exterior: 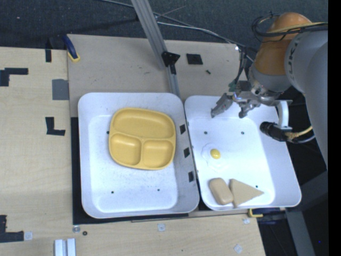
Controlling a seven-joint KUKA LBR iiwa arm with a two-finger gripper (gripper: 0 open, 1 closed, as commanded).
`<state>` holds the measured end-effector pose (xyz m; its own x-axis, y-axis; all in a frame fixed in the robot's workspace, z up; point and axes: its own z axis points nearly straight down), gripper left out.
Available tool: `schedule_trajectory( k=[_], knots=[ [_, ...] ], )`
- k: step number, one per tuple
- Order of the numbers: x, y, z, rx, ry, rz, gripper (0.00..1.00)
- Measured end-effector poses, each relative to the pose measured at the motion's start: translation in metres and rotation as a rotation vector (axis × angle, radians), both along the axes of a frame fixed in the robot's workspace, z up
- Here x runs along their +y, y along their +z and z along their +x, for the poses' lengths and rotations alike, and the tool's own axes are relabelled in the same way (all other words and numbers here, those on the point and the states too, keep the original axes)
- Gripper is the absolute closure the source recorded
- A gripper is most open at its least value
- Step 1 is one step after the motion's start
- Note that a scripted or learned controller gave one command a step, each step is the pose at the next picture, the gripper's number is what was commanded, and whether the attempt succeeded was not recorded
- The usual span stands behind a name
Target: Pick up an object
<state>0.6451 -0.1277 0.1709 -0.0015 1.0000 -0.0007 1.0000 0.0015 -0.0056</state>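
Observation:
The right bin holds a fried egg with a yellow yolk near its middle-left. At its front lie a tan bread roll and a tan wedge side by side. My gripper hovers over the bin's back edge, above and behind the egg. Its two fingers stand apart, open, with nothing between them. The left bin carries a yellow divided plate.
A slanted metal pole with a black clamp rises behind the bins. A black cable and connector hang from the wrist over the right bin's right side. Black tape marks dot the bench at left.

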Motion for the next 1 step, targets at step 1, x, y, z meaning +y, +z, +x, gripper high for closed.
schedule_trajectory(
  k=[1],
  knots=[
    [0.003, -0.0444, -0.0035, 0.0, 0.0, 0.0, 0.0]
  ],
)
